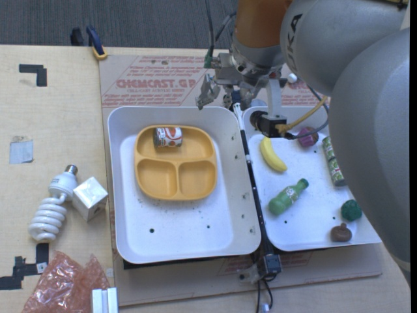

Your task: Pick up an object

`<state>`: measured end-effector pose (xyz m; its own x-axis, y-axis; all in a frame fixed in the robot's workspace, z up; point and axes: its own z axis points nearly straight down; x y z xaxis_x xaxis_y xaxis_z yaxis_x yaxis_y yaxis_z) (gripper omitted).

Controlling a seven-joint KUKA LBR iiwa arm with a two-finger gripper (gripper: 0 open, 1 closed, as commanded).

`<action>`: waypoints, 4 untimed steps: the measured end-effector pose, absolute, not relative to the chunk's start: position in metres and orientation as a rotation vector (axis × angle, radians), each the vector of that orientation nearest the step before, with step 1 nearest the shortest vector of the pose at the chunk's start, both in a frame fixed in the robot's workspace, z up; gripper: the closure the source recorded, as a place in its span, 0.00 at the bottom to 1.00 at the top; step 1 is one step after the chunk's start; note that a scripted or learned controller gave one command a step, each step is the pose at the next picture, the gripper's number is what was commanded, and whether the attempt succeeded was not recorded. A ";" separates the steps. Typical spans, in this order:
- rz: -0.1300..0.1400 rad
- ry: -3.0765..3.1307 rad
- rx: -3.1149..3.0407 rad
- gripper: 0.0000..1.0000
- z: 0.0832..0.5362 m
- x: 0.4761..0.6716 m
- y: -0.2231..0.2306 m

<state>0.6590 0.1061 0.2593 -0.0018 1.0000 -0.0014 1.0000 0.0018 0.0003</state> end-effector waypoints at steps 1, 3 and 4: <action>-0.002 2.219 2.224 0.00 0.119 0.610 0.109; 0.000 2.219 2.222 0.00 0.192 0.588 0.049; 0.000 2.219 2.222 0.00 0.192 0.588 0.049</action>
